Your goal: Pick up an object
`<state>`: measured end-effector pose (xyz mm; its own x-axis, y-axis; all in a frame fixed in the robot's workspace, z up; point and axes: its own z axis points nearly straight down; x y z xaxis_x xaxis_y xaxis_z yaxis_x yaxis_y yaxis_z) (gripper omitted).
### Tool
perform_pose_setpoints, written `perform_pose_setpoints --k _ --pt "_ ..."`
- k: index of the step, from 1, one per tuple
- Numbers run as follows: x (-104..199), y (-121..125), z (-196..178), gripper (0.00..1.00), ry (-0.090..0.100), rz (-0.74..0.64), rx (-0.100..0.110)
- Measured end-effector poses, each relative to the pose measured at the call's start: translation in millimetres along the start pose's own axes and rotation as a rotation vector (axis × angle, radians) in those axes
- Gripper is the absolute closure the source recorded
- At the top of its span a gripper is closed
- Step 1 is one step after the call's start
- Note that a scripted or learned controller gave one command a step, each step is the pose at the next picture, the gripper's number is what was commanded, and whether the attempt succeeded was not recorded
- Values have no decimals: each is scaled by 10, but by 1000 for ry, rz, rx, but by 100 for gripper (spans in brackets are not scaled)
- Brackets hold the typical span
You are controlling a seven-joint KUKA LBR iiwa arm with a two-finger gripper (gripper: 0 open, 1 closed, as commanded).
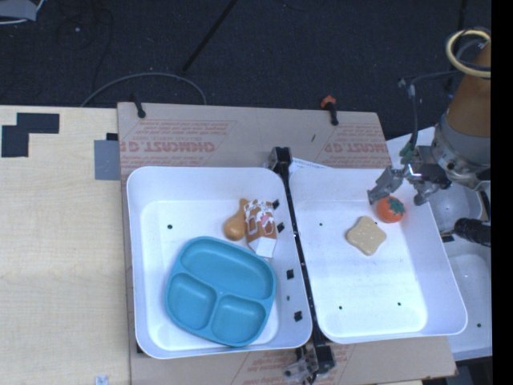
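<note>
Arm [465, 127] is grey with an orange band up top; yellowish cable loop [469, 50] above; dark metal claw [405, 184] with thin wires.

Both white bins [437, 251] look like smooth, slightly glossy plastic, as does the blue divided plate [219, 289], which has a soft sheen. They sit on matt brown cardboard [232, 139] with red print, beside a pale wood-grain bench top [56, 255]. The beige sponge-like piece [366, 236] looks dull and porous, the small orange tomato-like toy [390, 209] smooth.
</note>
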<state>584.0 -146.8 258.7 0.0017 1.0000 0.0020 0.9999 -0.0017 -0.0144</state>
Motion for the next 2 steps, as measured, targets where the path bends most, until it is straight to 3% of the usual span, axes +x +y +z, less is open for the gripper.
perform_pose_setpoints --k 1,2 --pt "0 18 -73 0 -1 -2 -11" --pt "24 17 360 0 -1 -2 -7"
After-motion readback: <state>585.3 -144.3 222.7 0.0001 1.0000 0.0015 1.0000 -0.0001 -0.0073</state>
